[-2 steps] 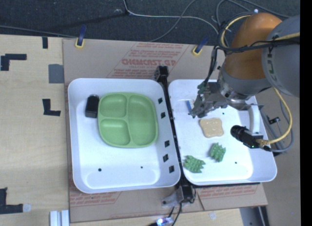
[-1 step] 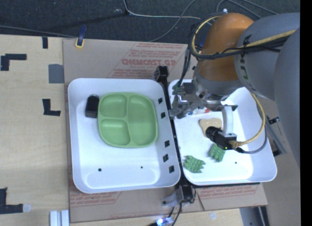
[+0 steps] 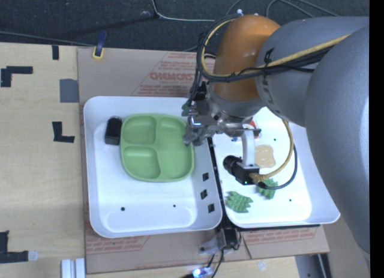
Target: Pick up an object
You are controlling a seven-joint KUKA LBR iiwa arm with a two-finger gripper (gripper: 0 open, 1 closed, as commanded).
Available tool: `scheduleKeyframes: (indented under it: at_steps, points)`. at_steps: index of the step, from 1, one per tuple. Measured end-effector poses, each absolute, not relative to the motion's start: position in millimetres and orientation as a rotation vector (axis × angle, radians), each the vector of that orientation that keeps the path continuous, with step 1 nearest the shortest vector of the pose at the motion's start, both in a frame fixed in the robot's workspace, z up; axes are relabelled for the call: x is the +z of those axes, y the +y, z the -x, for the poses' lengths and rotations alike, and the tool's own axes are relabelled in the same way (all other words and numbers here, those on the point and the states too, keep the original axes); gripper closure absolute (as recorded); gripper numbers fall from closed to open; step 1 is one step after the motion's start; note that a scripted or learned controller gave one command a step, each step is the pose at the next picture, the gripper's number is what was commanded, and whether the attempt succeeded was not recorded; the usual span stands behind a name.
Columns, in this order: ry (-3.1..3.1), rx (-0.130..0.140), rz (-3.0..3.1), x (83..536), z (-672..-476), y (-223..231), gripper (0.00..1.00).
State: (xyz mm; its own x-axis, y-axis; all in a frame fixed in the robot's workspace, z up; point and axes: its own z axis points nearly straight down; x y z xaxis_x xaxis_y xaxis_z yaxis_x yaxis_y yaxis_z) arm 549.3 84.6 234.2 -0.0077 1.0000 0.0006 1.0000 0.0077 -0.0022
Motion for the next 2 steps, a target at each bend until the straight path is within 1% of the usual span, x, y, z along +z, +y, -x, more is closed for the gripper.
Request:
scheduleKeyframes:
  at_steps: [1, 2]
  points:
    - [-2.223, 0.006, 2.217, 214.6, -538.5, 100.4, 1.0]
    - [-2.223, 0.004, 2.218, 215.5, -538.9, 100.2, 0.0]
